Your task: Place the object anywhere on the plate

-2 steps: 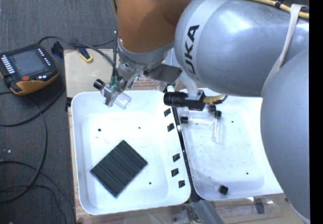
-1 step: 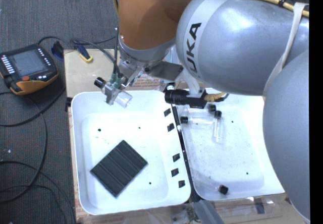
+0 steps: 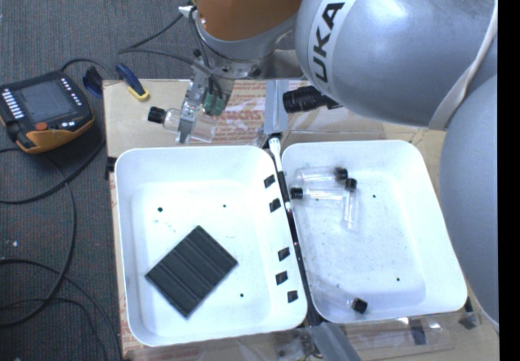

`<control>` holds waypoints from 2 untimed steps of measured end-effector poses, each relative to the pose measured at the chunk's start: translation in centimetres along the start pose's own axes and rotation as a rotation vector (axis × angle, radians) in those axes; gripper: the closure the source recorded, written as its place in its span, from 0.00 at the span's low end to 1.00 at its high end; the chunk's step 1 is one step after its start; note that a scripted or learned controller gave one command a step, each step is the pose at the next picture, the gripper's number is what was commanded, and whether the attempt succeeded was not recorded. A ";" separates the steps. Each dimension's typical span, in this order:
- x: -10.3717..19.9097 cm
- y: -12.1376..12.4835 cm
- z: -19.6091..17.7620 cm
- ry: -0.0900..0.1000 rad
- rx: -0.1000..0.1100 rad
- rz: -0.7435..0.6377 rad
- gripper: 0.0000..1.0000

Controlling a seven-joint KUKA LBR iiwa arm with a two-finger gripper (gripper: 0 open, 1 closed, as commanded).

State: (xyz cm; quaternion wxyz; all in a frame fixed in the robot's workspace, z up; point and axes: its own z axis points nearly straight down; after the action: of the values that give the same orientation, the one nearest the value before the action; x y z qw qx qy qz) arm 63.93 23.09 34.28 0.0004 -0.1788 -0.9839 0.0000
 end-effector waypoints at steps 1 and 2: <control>0.8 1.2 -9.2 0.000 0.000 -0.209 1.00; 0.7 1.3 -9.8 0.004 0.001 -0.208 1.00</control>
State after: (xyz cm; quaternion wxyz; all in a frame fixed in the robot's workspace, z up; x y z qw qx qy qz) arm 63.78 24.55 44.13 0.0022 -0.0759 -0.9971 0.0000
